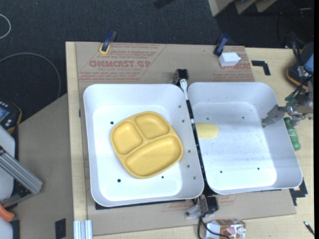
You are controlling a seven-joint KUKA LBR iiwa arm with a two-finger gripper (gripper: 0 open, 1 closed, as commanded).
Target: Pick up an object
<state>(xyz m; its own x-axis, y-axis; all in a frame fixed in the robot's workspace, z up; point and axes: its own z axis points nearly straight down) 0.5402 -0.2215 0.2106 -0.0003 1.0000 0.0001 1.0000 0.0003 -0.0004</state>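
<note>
1. A yellow plate [146, 144] with three sections is lying in the middle of the left bin [94, 133], well apart from the gripper [273, 116] at the far right of the bench.
2. A small yellow piece [206, 130] is sitting in the right bin [234, 91], against its left wall, just beside the seam between the two bins; it is also well apart from the gripper, with the bin's speckled floor lying between them.
3. The gripper is hanging over the right rim of the right bin, its grey tip pointing left into the bin. Nothing is showing between its fingers, and how far they are spread is too small and blurred to tell.
4. A green item [292, 133] is resting on the bench just outside the right bin, right below the gripper; its shape is hard to make out.
5. The arm [301, 91] is being cut off by the right edge, so little more than the wrist is appearing.
</note>
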